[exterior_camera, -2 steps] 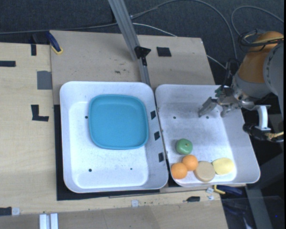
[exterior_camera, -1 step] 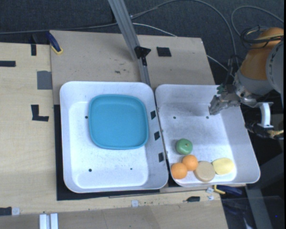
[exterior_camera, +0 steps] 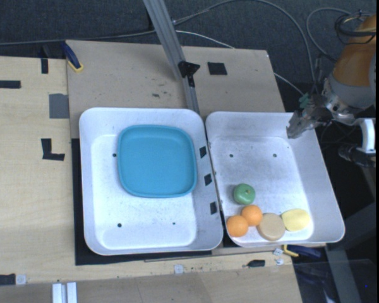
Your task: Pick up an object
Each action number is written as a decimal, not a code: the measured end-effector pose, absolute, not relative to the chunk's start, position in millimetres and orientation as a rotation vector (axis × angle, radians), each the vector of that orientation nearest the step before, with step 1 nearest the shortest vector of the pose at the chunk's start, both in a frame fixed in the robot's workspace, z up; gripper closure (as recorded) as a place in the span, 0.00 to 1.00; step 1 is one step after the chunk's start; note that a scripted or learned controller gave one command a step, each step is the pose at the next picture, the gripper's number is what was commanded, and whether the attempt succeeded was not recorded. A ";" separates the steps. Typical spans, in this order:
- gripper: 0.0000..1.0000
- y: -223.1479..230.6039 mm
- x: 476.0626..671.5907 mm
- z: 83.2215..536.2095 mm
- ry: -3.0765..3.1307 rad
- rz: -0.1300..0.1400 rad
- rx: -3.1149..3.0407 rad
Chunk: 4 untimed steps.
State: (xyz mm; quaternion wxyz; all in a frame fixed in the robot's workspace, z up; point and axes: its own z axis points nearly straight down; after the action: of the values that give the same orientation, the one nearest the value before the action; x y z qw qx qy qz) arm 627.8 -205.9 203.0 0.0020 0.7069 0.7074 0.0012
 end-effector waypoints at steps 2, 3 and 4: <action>1.00 -205.0 625.6 281.5 2.220 0.002 2.219; 1.00 -156.8 624.9 269.3 2.226 0.000 2.218; 1.00 -104.1 622.8 257.6 2.227 0.000 2.218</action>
State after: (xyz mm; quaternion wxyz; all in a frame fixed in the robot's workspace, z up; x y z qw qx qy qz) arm 622.8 -104.1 257.6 -0.0008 0.7056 0.7086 -0.0001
